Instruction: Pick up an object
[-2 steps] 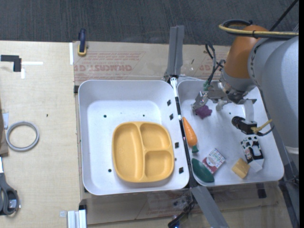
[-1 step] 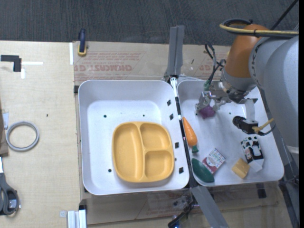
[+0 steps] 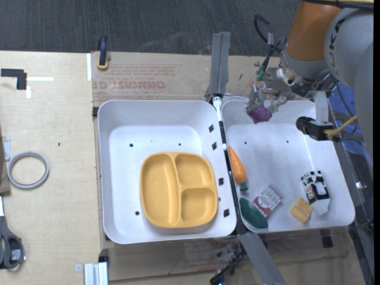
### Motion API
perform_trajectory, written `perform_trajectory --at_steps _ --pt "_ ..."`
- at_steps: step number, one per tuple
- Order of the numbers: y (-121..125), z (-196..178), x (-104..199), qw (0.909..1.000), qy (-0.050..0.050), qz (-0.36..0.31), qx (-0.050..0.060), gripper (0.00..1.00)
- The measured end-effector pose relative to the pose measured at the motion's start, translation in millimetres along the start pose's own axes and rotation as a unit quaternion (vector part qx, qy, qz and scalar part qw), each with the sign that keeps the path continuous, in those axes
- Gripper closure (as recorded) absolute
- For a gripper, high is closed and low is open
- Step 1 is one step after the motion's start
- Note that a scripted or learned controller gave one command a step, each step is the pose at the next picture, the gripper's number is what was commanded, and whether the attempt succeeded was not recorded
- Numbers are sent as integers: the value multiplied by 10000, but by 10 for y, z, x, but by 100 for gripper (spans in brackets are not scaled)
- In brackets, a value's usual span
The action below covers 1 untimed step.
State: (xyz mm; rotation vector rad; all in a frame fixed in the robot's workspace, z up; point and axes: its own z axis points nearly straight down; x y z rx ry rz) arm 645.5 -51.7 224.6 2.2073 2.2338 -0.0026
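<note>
A purple object [image 3: 259, 114] hangs between the fingers of the pincer [image 3: 262, 107], lifted above the far left corner of the right bin [image 3: 341, 177]. Its long axis cannot be told. Mirrored red lettering on the cardboard [image 3: 142, 76] stays unreadable.

A robotics lab: a pale wooden desk [image 3: 53, 218] carries two shallow white plastic bins [image 3: 113, 159] side by side on flattened brown cardboard [image 3: 148, 79], with grey carpet [image 3: 148, 10] behind, a roll of grey tape [image 3: 26, 170], and a grey-and-orange industrial arm [image 3: 332, 22].
</note>
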Motion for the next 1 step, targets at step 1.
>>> perform_trajectory --at_steps 1 --pt "-89 104 169 9952 2 -981 9 100"
